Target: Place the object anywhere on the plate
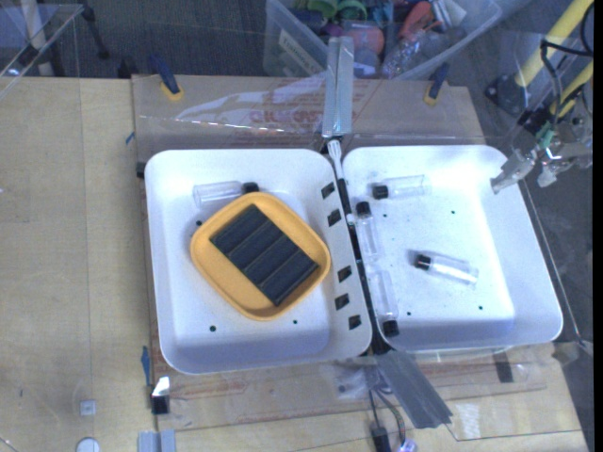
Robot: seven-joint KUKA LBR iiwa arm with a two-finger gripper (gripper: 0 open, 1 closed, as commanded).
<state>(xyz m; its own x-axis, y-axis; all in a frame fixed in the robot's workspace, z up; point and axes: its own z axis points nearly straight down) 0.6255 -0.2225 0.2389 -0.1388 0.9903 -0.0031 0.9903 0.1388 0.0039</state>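
Note:
A yellow plate [209, 264] lies in the left bin [179, 337], turned at an angle. A dark ribbed rectangular pad [264, 254] rests flat on the plate's middle. A clear tube with a black cap [443, 266] lies loose in the middle of the right bin [528, 299]. My gripper [516, 170] hangs at the right bin's far right corner, just over the rim, with nothing visibly in it. It is far from the plate and apart from the tubes.
Another clear tube [219, 192] lies behind the plate in the left bin. More tubes lie in the right bin, one near the back [400, 186] and two along the divider [366, 235]. A clear tote of colourful toys [377, 12] stands behind the bins.

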